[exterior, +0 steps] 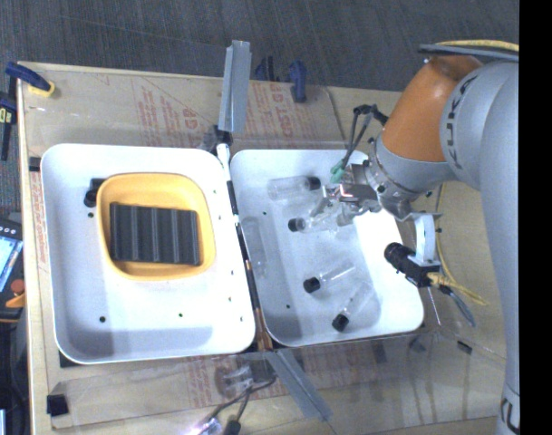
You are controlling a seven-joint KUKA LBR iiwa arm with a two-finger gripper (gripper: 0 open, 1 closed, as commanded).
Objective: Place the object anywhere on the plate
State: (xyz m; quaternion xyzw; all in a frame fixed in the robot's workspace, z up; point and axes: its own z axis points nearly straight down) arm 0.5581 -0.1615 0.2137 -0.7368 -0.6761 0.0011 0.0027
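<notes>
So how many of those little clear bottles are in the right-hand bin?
5, I think. One bottle lies near the top, one by the pincer, one along the left wall, and two lower down. They're see-through, so another may be hidden.

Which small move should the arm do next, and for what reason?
Probably lower the claw a little onto the clear bottle under it in the right bin. The yellow plate lies in the left bin, so a bottle must be gripped first.
</notes>
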